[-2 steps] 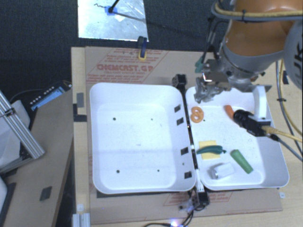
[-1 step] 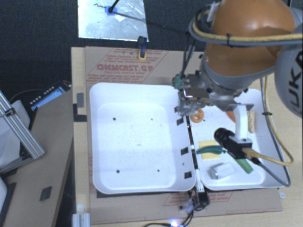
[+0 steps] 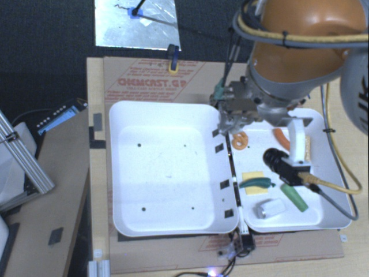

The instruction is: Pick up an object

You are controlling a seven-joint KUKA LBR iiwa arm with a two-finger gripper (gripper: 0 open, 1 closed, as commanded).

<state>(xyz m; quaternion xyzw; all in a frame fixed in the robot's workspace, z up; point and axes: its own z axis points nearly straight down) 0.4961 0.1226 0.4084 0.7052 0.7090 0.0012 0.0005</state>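
My gripper [image 3: 229,124] hangs low over the far left corner of the right bin [image 3: 323,221], close to the divide between the bins. Just in front of it lies a small orange ring [image 3: 239,141] on the bin floor, apart from the gripper as far as I can tell. An orange stick [image 3: 281,135] lies further right. Nearer the front are a yellow flat piece [image 3: 251,177] with a teal curved object [image 3: 258,183] on it, a green cylinder [image 3: 294,197] and a pale grey cylinder [image 3: 270,208].
The left bin [image 3: 118,172] sits beside the right one, joined by black clips along the middle. A beige strip [image 3: 308,149] lies near the right bin's right side. The big orange-banded arm body covers the right bin's far part.
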